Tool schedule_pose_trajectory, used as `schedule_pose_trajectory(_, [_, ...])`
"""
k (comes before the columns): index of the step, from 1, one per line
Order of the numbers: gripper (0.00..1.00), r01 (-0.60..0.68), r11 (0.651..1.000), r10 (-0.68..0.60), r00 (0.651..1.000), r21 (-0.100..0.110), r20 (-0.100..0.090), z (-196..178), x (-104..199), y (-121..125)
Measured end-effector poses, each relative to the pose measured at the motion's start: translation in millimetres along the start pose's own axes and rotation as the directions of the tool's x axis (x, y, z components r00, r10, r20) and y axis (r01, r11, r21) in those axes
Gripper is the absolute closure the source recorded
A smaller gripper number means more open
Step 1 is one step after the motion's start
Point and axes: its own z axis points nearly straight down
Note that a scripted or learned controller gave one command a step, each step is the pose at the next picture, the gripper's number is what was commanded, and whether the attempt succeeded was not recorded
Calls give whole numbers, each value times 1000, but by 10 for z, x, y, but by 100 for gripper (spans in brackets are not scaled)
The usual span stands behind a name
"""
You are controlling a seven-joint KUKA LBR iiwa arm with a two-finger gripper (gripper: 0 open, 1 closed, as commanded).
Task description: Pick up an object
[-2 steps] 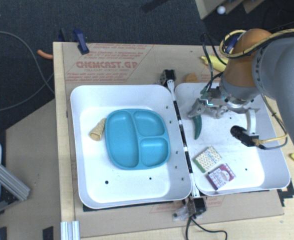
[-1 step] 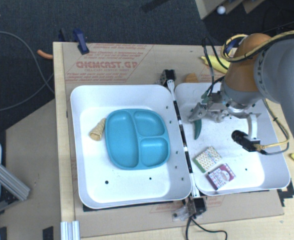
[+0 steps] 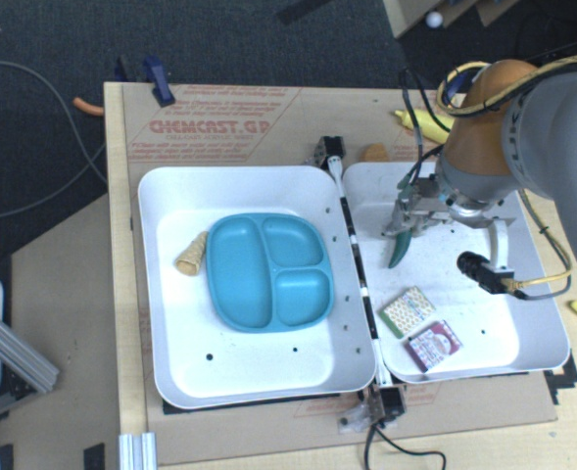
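gripper (image 3: 406,231) low in right bin (image 3: 533,346) | fingers pinch teal piece (image 3: 398,251) — grip looks marginal | lift straight, slow — don't clip divider | cards near front edge untouched

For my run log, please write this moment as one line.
arm: over right bin | end effector: low, nothing seen held | right bin: two small packets | left bin: blue divided plate, cone | pick: not done
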Motion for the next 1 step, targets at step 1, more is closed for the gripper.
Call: schedule_pose_trajectory(1, [100, 2, 1000, -2, 1000, -3, 1, -908, 341, -456])
